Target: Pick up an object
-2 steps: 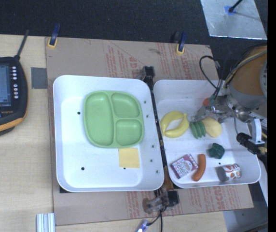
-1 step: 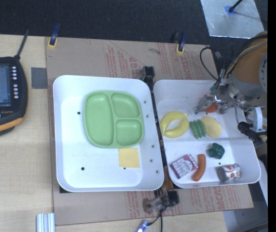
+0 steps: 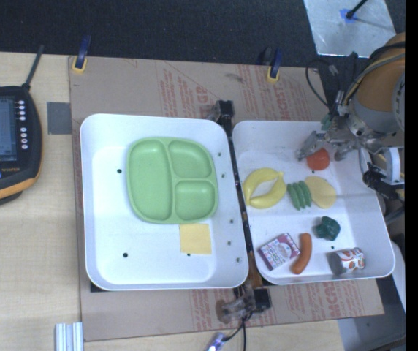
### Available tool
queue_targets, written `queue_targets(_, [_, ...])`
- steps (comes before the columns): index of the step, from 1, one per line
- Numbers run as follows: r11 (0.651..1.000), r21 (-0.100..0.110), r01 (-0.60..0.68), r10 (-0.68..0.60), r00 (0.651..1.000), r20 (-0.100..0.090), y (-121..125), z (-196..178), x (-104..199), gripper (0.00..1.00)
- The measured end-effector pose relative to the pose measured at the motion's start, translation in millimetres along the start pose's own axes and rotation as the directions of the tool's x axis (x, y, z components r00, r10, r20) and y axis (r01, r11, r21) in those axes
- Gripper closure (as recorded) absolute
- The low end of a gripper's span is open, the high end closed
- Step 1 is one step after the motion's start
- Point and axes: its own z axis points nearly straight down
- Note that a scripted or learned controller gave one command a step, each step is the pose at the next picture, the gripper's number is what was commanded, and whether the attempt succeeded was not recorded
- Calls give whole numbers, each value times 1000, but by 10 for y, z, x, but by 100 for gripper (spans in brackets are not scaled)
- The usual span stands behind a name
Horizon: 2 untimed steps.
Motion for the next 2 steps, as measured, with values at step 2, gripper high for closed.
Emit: queue_targets(2, [1000, 4, 1, -1, 1000, -2, -5, 78, 1, 0])
